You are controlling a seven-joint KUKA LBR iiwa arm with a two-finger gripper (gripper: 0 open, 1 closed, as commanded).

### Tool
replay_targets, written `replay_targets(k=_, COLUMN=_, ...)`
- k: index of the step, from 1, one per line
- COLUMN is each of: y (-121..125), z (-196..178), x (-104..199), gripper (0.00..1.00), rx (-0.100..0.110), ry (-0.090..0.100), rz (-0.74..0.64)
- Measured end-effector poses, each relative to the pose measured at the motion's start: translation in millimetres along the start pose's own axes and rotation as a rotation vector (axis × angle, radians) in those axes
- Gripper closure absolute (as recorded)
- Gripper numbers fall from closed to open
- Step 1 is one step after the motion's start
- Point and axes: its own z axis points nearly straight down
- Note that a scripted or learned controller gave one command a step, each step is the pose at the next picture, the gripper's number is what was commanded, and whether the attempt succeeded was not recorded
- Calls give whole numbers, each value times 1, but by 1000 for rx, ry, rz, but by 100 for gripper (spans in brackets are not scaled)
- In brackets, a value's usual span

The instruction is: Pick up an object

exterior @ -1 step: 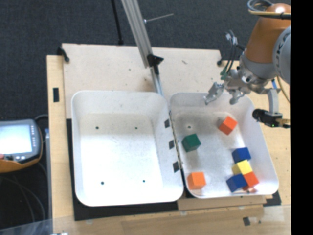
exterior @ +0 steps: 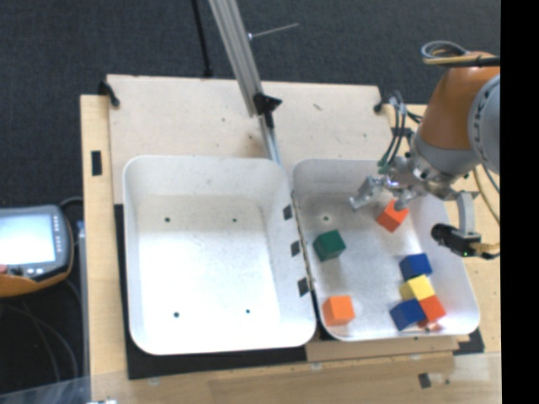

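Two shallow white bins with rounded corners and a smooth, faintly speckled plastic look are sitting side by side on a pale wooden bench [exterior: 219,112]. The left bin [exterior: 210,251] is showing a few small dark dots on its floor, while the right bin [exterior: 354,183] is carrying a scatter of small matte cubes. The grey arm [exterior: 459,116], with its glossy orange band swelling above the wrist, is reaching in from the right and hanging over the upper part of the right bin. Its metal gripper [exterior: 389,199] is hovering just above an orange-red block [exterior: 392,217] that is lying tilted, a corner turned upward; whether the fingers are apart, together or closed on that block cannot be told from this angle. A dark green cube [exterior: 329,245] is resting near the bin's left wall, and an orange cube [exterior: 338,309] is sitting near the front left corner. Toward the right wall, a blue cube [exterior: 415,266], a yellow cube [exterior: 419,289], a second blue cube [exterior: 406,314] and a red-orange cube [exterior: 433,309] are crowding together, touching one another. A ribbed aluminium rail [exterior: 236,45] is slanting across the back of the bench.
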Motion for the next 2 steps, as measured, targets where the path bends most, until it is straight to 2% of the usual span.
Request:
replay_targets(k=1, y=-22, z=7, x=-34, gripper=0, rx=-5, ry=-2, rz=2)
replay_targets(k=2, y=-3, z=46, x=-48, gripper=0, rx=-10, ry=-1, rz=0)
